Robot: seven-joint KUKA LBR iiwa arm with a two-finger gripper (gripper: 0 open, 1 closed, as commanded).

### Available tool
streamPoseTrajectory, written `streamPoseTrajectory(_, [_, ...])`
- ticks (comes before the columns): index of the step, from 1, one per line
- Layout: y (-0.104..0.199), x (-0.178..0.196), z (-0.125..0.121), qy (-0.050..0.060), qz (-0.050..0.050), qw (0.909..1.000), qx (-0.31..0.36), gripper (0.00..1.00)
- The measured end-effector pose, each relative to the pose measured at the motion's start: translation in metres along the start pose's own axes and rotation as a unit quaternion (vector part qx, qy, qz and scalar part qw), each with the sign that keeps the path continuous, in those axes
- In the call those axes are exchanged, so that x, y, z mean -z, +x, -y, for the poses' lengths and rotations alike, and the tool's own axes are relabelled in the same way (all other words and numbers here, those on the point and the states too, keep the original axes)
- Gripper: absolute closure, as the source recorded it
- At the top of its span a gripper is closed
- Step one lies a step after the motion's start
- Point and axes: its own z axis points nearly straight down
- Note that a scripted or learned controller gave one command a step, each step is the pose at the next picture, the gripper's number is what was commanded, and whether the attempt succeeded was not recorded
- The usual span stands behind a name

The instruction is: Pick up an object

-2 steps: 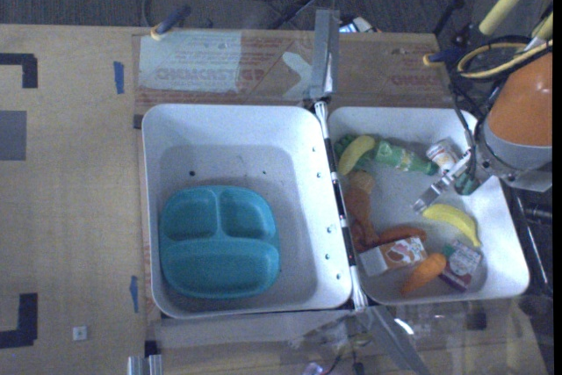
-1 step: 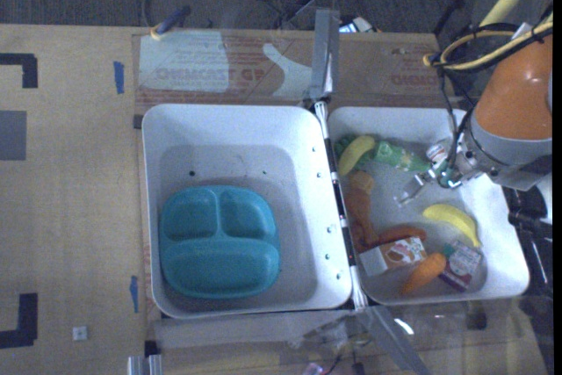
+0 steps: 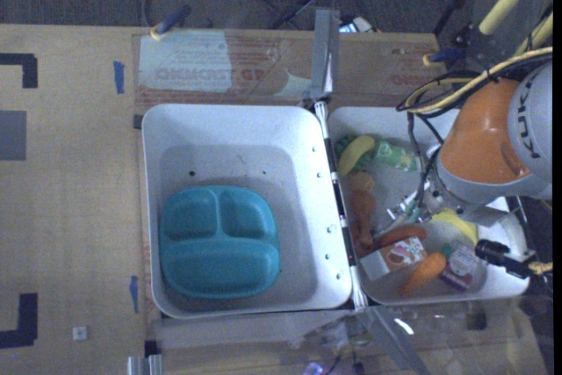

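The right bin (image 3: 386, 113) holds several toy foods: a yellow banana (image 3: 355, 153), a green packet (image 3: 395, 156), a brown-orange piece (image 3: 362, 213), a red sausage (image 3: 402, 234), a small red and white carton (image 3: 404, 255), an orange carrot (image 3: 423, 272), a purple item (image 3: 458, 268) and a yellow piece (image 3: 457, 226). My gripper (image 3: 411, 210) hangs low in the middle of this bin, just above the sausage and left of the yellow piece. The grey arm with its orange band (image 3: 479, 145) covers the bin's right part. Nothing visibly rides in the gripper.
The left bin (image 3: 228, 114) holds a teal divided plate (image 3: 218, 241) at its front. A raised divider (image 3: 334, 189) separates the two bins. Yellow and black cables (image 3: 457, 88) loop above the arm. Wooden bench (image 3: 61, 189) surrounds the bins.
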Motion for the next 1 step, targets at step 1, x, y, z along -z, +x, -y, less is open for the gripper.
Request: streamPoseTrajectory(1, [-0.001,0.0105,-0.0008,-0.002,0.001,1.0,-0.001,1.0])
